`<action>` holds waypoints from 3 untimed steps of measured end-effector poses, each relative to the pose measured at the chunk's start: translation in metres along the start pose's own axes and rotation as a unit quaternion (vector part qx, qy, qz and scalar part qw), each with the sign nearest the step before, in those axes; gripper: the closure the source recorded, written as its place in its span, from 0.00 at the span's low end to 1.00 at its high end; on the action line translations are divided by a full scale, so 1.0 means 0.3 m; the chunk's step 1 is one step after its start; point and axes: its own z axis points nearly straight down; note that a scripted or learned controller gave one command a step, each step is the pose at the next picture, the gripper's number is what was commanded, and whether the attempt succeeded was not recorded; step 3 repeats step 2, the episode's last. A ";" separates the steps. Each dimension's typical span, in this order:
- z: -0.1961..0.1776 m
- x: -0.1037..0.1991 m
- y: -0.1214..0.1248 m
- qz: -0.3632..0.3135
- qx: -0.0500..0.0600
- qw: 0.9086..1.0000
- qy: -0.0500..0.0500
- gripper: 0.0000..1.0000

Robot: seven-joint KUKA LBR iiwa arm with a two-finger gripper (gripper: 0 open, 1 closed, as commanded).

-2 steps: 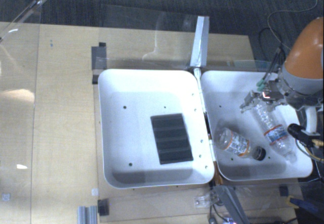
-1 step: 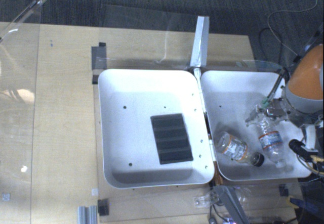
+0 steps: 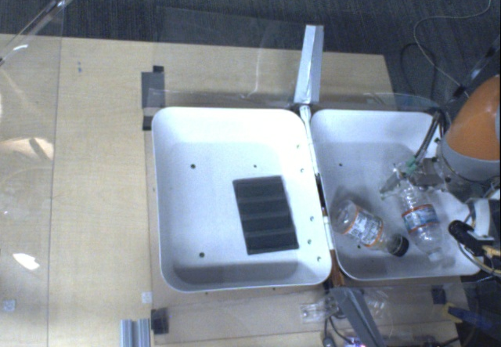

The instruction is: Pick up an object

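A pale wooden table carried two shallow white plastic bins side by side. The left bin held a flat black ribbed rectangular pad, lying slightly askew toward the bin's near right part, apart from every wall. The right bin held two clear plastic bottles in its near half. One, a crumpled clear bottle with an orange and white label and a dark cap, lay on its side, its cap end pointing toward the near right. The other, a clear plastic bottle with a blue, red and white label, lay just beside it to the right, stretched from the bin's middle toward its near right corner. The two bottles were near each other, the dark cap close to the second bottle's lower part.

The grey arm with its orange band reached in from the right over the right bin's far right part. Its gripper hung low at the upper end of the labelled bottle, where thin metal parts showed against the white floor. Whether the fingers stood open or closed could not be told, and no object could be made out between them.

A grey upright strip stood at the far edge where the two bins met.
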 end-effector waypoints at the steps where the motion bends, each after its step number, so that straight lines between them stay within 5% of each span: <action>1: -0.039 0.004 0.008 0.000 -0.003 1.000 0.000 1.00; 2: -0.285 0.121 0.265 -0.019 0.002 1.000 0.001 1.00; 3: -0.285 0.121 0.265 -0.019 0.002 1.000 0.001 1.00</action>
